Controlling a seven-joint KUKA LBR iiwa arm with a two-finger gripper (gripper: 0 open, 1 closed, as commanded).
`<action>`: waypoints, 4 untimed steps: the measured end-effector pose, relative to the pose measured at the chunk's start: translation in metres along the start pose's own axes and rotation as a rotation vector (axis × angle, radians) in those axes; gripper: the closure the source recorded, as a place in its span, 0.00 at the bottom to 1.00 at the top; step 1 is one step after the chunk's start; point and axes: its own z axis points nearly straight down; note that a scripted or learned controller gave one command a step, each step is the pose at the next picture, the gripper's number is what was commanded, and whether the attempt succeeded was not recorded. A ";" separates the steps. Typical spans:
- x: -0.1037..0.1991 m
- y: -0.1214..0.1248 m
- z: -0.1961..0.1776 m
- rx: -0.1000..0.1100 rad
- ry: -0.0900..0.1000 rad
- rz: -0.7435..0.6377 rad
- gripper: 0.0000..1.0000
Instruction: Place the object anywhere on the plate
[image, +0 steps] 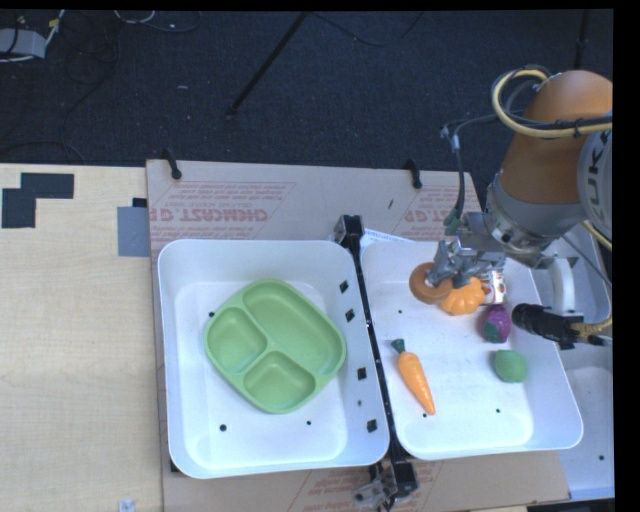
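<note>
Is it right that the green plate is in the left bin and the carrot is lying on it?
Not quite. The camera view shows the green plate in the left bin, but the carrot lies in the right bin, not on the plate.

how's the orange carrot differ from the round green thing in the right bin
The orange toy carrot is long, tapered and lies at a slant near the bin's middle; the small round green object is squat and sits nearer the right wall. The carrot has a green top. Both lie apart from the gripper.
</note>
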 end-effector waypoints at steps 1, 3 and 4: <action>0.051 -0.016 0.018 0.001 0.000 0.000 1.00; 0.152 -0.043 0.018 0.001 -0.001 -0.001 1.00; 0.188 -0.071 0.036 0.003 -0.002 0.000 1.00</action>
